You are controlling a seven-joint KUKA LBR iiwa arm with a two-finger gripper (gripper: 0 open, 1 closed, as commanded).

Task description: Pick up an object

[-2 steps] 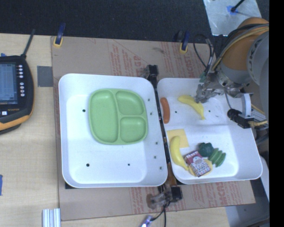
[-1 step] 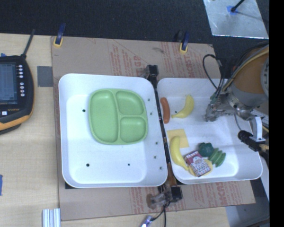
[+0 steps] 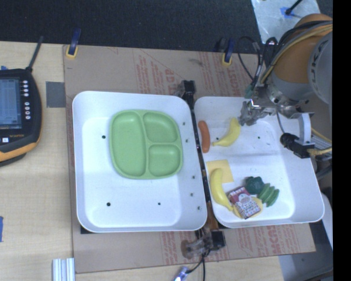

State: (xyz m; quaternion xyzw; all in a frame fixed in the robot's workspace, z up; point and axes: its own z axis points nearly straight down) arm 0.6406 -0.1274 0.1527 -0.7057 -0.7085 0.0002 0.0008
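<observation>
The right bin [image 3: 298, 212] holds several toy foods. A small yellow banana [image 3: 229, 134] lies near its back left, with an orange-red sausage [image 3: 204, 135] beside it along the left wall. A second, larger banana [image 3: 219, 188] rests on a yellow slice [image 3: 219, 166] at the front left. A red and white packet [image 3: 245, 205] and a green vegetable piece [image 3: 262, 190] lie in the front middle. My gripper [image 3: 247, 117] hangs at the bin's back edge, just right of and above the small banana, with nothing seen between its fingers.
The left bin [image 3: 93, 209] holds a green divided plate [image 3: 145, 143]. A teach pendant [image 3: 9, 113] lies on the bench at far left. Clamps and cables sit between the bins at back and front. The arm's grey and orange body [image 3: 301, 57] fills the upper right.
</observation>
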